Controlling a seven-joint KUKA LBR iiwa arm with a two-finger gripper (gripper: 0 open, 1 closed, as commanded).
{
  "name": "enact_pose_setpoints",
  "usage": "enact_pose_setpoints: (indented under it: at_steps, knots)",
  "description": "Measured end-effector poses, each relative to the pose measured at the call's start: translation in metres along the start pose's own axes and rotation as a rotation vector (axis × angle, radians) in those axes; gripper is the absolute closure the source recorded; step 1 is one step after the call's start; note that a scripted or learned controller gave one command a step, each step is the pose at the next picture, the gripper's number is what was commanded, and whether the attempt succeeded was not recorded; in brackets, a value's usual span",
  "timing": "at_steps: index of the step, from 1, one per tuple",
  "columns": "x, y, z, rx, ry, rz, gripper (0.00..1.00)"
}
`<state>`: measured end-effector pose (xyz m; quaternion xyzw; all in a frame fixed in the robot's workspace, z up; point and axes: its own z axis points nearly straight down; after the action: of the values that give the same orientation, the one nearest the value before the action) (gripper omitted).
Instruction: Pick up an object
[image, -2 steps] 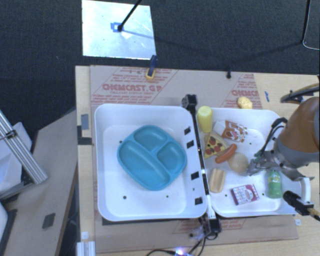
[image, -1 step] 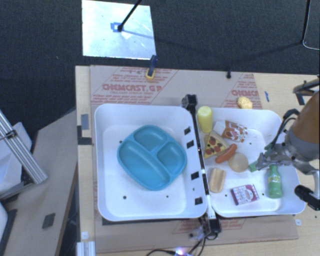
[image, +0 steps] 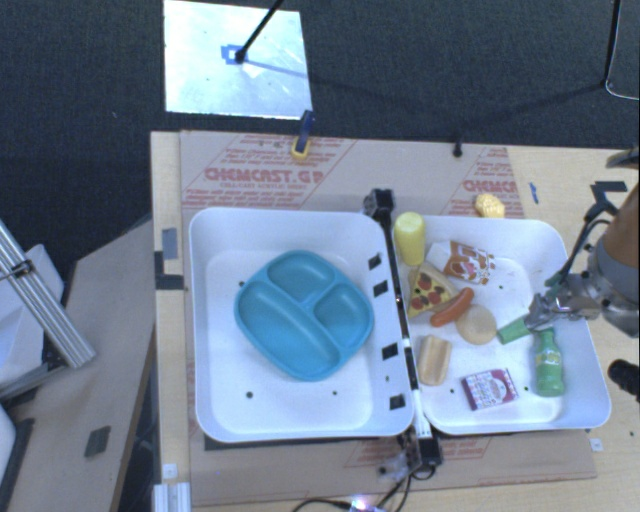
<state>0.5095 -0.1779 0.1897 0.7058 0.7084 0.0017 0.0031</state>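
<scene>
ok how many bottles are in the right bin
2: a yellow bottle at the bin's top-left corner, and a green bottle near its right side, just below the gripper.

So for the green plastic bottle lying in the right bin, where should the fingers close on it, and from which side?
Probably across the middle of the green plastic bottle's body, coming straight down. It lies flat, long axis running near-to-far, so fingers should close across its narrow left-right width. The gripper sits just beyond its cap end.
</scene>
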Motion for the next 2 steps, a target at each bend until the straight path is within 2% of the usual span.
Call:
enact_pose_setpoints:
  at_steps: [1,2]
  knots:
    - [0.0,0.002,-0.037,-0.001,-0.001,-0.001,1.0]
    - [0.049,0.014,-0.027,0.005,0.004,-0.006,1.0]
